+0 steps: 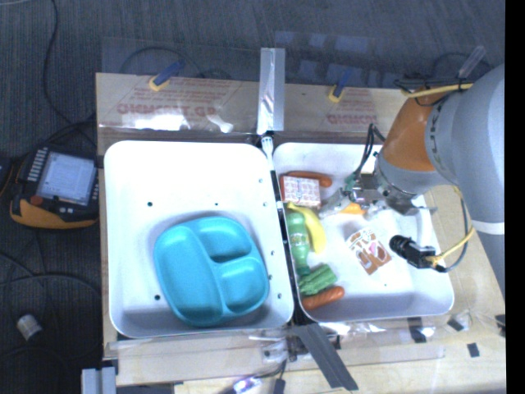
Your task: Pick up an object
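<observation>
The right bin (426, 302) holds several small objects. A red-and-white packet (300, 190) lies at its back left, with a yellow banana-shaped toy (310, 228) below it and a green piece (299, 249) beside that. A green vegetable (317, 279) and an orange carrot (323, 297) lie near the front. A white carton with a brown print (368, 249) rests in the middle. My gripper (358, 197) is low in the bin's back part, just right of the packet, with a small orange thing (353, 209) at its tip. The fingers are too small to make out.
The left bin (131, 171) holds a blue divided tray (212, 269). The arm's orange band (410, 138) and grey body overhang the right bin's back right corner. A black cable connector (410, 249) hangs over the bin's right side. A handheld pendant (57, 185) lies left of the bench.
</observation>
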{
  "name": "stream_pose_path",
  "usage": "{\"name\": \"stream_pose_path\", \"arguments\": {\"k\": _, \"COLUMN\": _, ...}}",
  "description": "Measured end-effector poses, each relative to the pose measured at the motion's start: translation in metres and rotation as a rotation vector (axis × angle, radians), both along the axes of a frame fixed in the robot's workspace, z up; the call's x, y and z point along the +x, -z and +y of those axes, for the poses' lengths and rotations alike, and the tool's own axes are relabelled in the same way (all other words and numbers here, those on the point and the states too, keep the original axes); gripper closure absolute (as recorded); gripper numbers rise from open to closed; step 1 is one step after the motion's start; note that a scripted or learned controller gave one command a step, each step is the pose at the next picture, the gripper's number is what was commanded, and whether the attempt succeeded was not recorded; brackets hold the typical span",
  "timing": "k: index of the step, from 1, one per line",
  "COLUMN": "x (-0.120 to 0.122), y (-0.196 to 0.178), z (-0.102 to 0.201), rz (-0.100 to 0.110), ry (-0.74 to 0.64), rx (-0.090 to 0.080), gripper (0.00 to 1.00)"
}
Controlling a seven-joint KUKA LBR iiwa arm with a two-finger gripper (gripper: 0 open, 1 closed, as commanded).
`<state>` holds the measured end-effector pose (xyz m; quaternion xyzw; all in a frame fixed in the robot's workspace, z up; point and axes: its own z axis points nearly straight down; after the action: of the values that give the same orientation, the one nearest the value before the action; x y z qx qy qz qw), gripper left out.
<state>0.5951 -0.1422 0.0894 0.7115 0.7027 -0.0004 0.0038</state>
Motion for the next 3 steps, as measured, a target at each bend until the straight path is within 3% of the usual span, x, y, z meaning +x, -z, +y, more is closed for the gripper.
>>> {"name": "stream_pose_path", "arguments": {"k": 1, "x": 0.001, "y": -0.01, "z": 0.0, "rz": -0.002, "ry": -0.002, "rx": -0.001, "gripper": 1.0}}
{"name": "stream_pose_path", "arguments": {"k": 2, "x": 0.001, "y": -0.01, "z": 0.0, "rz": -0.001, "ry": -0.002, "rx": -0.002, "gripper": 0.0}}
{"name": "stream_pose_path", "arguments": {"k": 3, "x": 0.07, "y": 0.003, "z": -0.027, "rz": 0.023, "ry": -0.059, "rx": 0.011, "gripper": 0.0}}
